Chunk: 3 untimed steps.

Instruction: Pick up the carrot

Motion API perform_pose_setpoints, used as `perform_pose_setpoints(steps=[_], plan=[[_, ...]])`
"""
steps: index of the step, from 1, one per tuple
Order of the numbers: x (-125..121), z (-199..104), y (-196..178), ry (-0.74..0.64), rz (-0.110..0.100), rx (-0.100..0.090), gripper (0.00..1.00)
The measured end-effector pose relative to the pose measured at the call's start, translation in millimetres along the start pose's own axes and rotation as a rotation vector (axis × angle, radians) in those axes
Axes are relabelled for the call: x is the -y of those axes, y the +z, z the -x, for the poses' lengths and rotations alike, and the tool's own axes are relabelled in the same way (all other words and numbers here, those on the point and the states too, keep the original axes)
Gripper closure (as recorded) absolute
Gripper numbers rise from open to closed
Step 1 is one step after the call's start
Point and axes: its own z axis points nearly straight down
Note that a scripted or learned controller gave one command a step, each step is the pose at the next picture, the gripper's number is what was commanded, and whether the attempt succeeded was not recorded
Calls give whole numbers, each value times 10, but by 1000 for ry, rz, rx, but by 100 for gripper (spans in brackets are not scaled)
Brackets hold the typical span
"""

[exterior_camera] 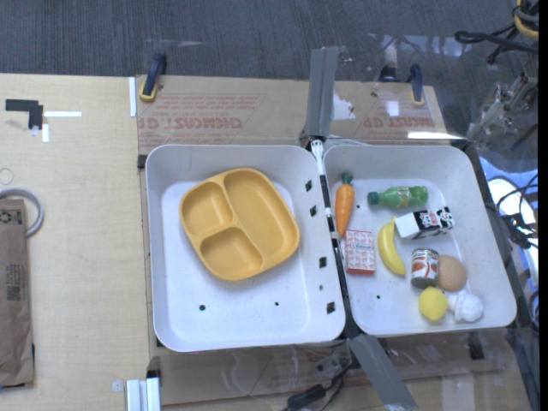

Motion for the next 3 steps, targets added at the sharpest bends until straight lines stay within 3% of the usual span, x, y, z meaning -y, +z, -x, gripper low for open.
perform_pose_setpoints(steps=[1, 2, 3], plan=[[262, 220, -558, -364, 0, 3, 100], [297, 408, -924, -486, 1, 3, 100], [299, 407, -922, -694, 1, 3, 100]])
